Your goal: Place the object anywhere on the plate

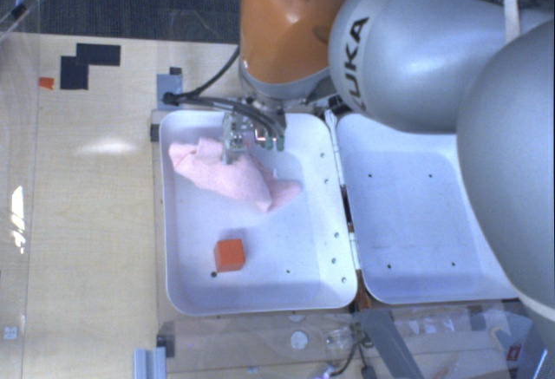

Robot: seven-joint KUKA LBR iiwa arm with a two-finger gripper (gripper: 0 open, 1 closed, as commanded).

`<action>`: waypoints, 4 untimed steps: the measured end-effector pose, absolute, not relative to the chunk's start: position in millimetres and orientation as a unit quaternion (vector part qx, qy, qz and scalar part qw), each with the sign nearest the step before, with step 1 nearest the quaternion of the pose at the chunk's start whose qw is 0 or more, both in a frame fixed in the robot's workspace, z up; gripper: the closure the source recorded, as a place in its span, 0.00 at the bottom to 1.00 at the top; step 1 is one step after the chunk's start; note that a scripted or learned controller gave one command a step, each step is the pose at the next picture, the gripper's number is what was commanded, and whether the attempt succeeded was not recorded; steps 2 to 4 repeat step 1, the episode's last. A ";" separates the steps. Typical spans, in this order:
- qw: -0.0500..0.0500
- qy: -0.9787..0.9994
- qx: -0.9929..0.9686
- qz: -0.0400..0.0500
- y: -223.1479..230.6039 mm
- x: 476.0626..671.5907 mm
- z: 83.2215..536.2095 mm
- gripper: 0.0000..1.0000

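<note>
A: What do you have nearest you?

B: An orange block [230, 255] lies near the front of the left bin [303, 290] on your counter [87, 221].

A: Farther back?

B: A pink cloth [234, 178] lies crumpled mid-bin. The gripper [252, 141] sits at its rear edge; whether its jaws are apart, you cannot tell. The right bin [416, 221] lies alongside.

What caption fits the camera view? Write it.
Gripper poised over pink cloth in left bin, orange block nearby.

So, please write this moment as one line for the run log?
gripper: above pink cloth, grasp unclear | orange block: left bin, near front | plate: not identified
</note>
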State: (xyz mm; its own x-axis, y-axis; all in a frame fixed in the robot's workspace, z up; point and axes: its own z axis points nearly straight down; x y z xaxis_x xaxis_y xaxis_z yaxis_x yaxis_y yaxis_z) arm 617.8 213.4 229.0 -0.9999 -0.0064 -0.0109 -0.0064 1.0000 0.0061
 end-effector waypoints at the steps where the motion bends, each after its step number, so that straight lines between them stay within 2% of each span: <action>1: 0.006 1.000 -0.003 0.003 213.2 617.9 229.1 0.00; 4: 0.006 1.000 -0.003 0.003 213.2 617.9 229.1 0.00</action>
